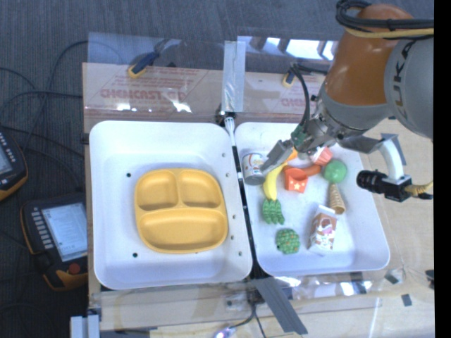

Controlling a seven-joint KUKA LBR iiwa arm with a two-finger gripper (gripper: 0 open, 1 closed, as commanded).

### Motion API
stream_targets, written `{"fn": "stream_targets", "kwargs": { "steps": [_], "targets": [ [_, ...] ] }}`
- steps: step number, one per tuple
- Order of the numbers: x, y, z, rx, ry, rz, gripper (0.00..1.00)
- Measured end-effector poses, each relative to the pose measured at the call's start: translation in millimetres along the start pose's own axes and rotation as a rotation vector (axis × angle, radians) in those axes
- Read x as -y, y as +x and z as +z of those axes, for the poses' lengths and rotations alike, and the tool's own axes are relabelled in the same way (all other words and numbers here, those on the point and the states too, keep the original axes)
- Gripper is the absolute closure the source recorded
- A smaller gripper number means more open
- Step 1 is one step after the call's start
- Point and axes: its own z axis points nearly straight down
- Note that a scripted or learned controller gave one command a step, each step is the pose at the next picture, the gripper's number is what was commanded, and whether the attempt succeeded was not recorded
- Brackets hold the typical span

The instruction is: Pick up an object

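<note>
Because the toys crowd the right bin (pixel 366 259), the pincer (pixel 282 153) hangs just above the banana (pixel 273 182), its opening apparently hidden, so I cannot tell its state.

A divided plate (pixel 182 210) sits in the left bin (pixel 106 259); the right bin (pixel 366 248) holds a banana (pixel 273 182), a can (pixel 252 165) at its 9 o'clock, and a carton (pixel 323 232) at 4 o'clock.

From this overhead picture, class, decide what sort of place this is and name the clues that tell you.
Probably a robotics lab bench set up for grasping trials. A grey and orange arm reaches over two white bins, the right one scattered with toy food such as a banana; a control pendant lies alongside.
</note>
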Motion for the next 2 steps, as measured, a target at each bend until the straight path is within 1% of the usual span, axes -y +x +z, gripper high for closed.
{"fn": "stream_targets", "kwargs": {
  "steps": [1,2],
  "targets": [
    [1.8,0.1,102.7,-0.001,0.002,0.092,0.00],
    [1.7,0.1,102.6,-0.001,0.002,0.092,0.00]
  ]
}}
